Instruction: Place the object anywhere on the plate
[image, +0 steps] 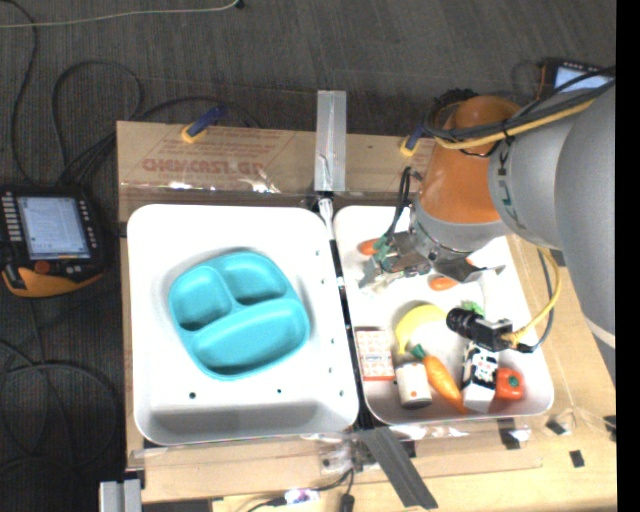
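From my screen the two white bins (240, 415) read as smooth moulded plastic with a soft sheen. The blue plate (238, 312), at nine o'clock from the gripper (398, 262), looks like glossy plastic too, catching light along its ridges. The gripper itself shows bare grey metal, dull rather than polished. At five o'clock from it, the banana (418, 322) and carrot (441, 380) have a waxy, toy-plastic finish. The tabletop (215, 155) beneath the bins looks like matt brown cardboard, printed. The arm's orange band (460, 190) is smooth and glossy.
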